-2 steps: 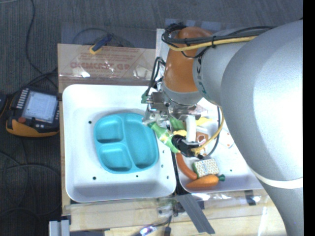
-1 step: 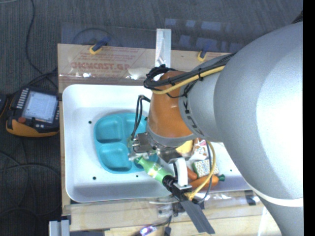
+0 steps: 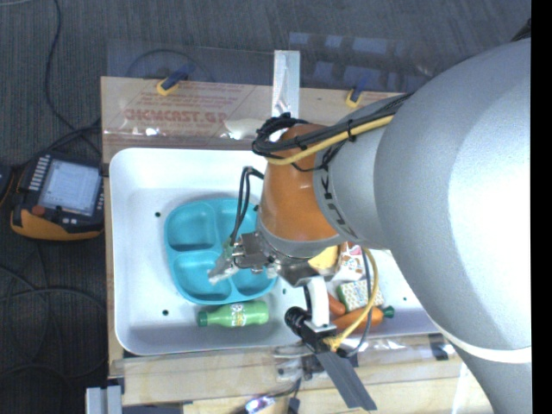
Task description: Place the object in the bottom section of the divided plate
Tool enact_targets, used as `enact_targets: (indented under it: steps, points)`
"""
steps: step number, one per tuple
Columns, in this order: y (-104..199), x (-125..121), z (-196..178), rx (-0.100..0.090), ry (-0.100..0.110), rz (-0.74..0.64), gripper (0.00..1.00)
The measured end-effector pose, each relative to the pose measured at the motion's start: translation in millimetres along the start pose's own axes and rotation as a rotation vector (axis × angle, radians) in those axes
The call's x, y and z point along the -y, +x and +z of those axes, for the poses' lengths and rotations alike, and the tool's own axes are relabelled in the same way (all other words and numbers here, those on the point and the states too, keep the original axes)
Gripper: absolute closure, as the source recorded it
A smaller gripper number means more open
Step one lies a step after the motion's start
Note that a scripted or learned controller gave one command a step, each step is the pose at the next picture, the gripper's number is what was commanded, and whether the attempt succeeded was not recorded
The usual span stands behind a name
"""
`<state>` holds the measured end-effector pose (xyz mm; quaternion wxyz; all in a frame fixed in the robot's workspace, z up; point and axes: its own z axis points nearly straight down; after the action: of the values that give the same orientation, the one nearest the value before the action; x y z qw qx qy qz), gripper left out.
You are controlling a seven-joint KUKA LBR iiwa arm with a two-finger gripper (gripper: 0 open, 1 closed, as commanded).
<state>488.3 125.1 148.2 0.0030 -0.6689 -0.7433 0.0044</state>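
Note:
A blue divided plate [image 3: 183, 247] lies in the left bin [image 3: 138, 188], with its sections facing up. My gripper [image 3: 231, 268] hangs below the orange wrist band, over the plate's lower right part. The arm hides that side of the plate. I cannot make out anything held at the gripper. A green plastic bottle [image 3: 233, 316] lies on its side on the bin floor, just in front of the plate and apart from it.
The grey arm covers most of the right bin. At its near edge show a carrot [image 3: 360, 319], a small green and white packet [image 3: 352, 296] and something yellow [image 3: 325, 257]. A handheld pendant [image 3: 56, 198] lies on the floor to the left of the bench.

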Motion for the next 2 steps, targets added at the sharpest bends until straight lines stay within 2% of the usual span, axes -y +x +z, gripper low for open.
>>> enact_targets:
  steps: [1,2]
  points:
    - [62.7,-62.5,-19.6,0.001,-0.003,-0.195,0.0]
    - [62.9,-62.0,-24.3,0.002,0.006,-0.196,1.0]
